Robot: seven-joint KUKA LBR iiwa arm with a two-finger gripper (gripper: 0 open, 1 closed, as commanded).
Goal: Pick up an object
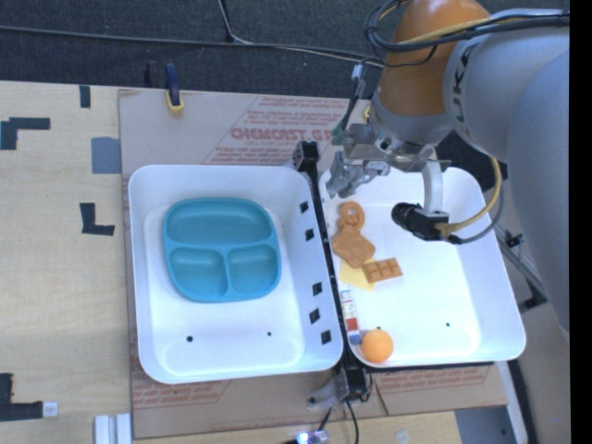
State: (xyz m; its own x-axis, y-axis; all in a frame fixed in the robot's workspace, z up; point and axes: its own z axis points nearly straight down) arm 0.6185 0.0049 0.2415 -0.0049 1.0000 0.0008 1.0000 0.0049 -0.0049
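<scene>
1. Nearest the camera, an orange ball point(376, 345) rests in the front-left corner of the right bin point(462, 326), touching or just beside the bin's front rim.
2. Left of the ball, against the wall between the two bins, lies a small narrow packet point(349, 308) with red marking.
3. Mid-bin, a cluster of flat toy food pieces lies together — a yellow slice point(355, 277), a brown waffle-like square point(382, 270) overlapping it, a tan cookie-like piece point(352, 247) and a small pretzel-shaped ring point(351, 215) behind it.
4. Gripper point(339, 183): located over the rear-left corner of the right bin, just behind the pretzel-shaped ring. Nothing is visible between its fingers. Whether the fingers are apart or together cannot be told from this view; contact with the bin floor cannot be told either.
5. Arm point(518, 81): enters from the right, the orange band point(430, 49) directly above the wrist. A black cable fitting point(418, 220) hangs below the wrist over the bin.
6. Left bin point(153, 340): contains a blue divided plate point(222, 250) — three compartments, lying flat near the centre.
7. Both bins sit side by side on a cardboard sheet point(259, 132) on the tabletop point(55, 276).
</scene>
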